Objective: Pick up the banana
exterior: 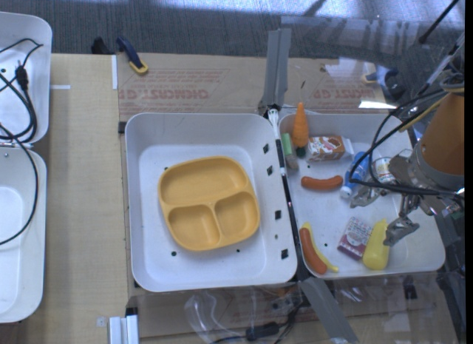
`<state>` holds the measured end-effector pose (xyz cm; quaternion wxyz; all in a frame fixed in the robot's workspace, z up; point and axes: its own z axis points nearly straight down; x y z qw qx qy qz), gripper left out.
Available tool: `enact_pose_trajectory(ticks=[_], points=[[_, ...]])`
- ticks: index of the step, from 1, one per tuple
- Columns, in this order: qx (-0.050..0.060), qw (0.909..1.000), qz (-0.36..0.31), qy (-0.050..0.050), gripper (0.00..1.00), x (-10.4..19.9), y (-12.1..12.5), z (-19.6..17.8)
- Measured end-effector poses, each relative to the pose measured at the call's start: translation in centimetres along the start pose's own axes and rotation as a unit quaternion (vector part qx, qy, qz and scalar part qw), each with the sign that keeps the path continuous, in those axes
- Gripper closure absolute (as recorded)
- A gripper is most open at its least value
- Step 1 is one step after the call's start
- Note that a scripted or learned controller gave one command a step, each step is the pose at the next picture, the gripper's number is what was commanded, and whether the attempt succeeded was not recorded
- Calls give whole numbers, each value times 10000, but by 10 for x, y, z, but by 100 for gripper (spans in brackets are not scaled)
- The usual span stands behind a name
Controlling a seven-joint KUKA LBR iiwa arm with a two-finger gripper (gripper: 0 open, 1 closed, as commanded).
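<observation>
banana (319,251): right bin, front-left corner, lying along the left wall; thin yellow piece pressed against a red sausage-like piece, the two touch; I can't say for sure which part is the banana proper
claw (384,213): over right bin, right half, low above the floor; two metal fingers seen, one near the middle (363,196), one further toward the front-right (399,231); spread wide, nothing between them
arm (447,139): comes in from the right edge, orange band at top, grey wrist under it, dark cables looping around
claw vs banana: well apart; banana sits at the left wall, claw at the right half
yellow bottle (375,246): right bin, front edge, just beside the front finger; touching or not, can't tell
red packet (355,236): right bin, front part, just left of the yellow bottle, between the fingers' line and the banana
sausage (322,183): right bin, middle-left, lying crosswise
carrot (299,129): right bin, back-left corner, upright-ish against the wall
snack pack (327,147): right bin, back edge, just right of the carrot
blue item (358,169): right bin, centre, near the rear finger, partly hidden by cables
left bin (137,209): holds a yellow divided plate
yellow plate (208,202): left bin centre, three compartments, slightly turned
surface (81,187): tan, carries both bins side by side; clamp (131,55) at its back edge
</observation>
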<state>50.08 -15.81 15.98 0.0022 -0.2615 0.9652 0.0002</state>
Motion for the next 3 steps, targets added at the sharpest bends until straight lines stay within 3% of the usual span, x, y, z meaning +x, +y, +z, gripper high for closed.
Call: enact_pose_trajectory(ticks=[1,2,3], points=[[39,9999,-110,-33,0,0,-25,55],[129,9998,-50,-107,0,15,-23,53],[89,9999,-61,-64,100,15,-21,44]])
